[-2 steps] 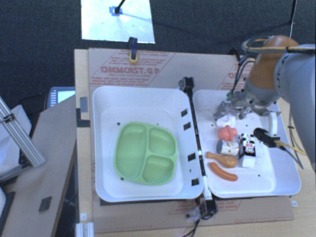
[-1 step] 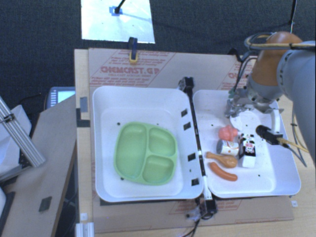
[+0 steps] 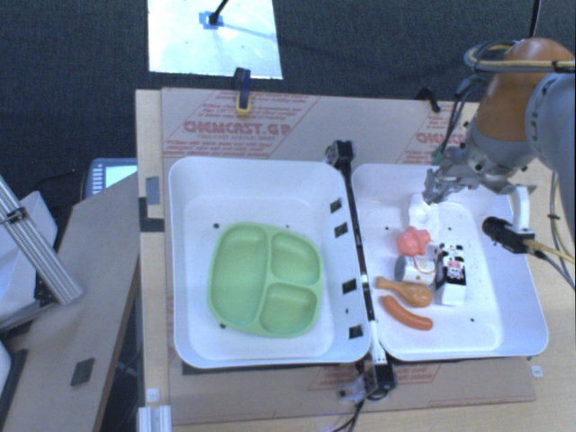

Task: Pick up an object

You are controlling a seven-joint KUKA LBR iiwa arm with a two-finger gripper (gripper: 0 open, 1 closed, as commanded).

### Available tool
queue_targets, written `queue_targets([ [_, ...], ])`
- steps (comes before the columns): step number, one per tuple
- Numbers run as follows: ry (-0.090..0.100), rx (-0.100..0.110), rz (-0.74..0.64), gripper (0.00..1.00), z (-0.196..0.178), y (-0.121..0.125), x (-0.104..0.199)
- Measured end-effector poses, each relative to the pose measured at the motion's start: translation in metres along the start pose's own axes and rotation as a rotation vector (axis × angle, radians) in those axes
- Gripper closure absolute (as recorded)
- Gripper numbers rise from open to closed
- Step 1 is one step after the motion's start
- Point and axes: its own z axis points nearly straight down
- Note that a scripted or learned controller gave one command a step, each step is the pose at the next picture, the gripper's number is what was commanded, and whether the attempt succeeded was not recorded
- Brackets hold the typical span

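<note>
Where the pincer [image 3: 436, 190] hangs, a small white lump [image 3: 419, 211] sits—smooth, rounded.

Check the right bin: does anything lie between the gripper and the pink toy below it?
Only a small white object, sitting just under the gripper at the bin's far end. The pink toy lies right beyond it, nearer the camera, with nothing on top of it.

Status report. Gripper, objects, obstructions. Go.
Gripper over right bin, above white item. Nothing visibly held. Pink toy, sausage, drumstick clustered close below. Green tray in left bin.
</note>
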Motion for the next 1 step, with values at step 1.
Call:
queue_targets([
  [1,0.0,-0.001,-0.003,1.0,-0.0627,-0.0039,0.0005],
])
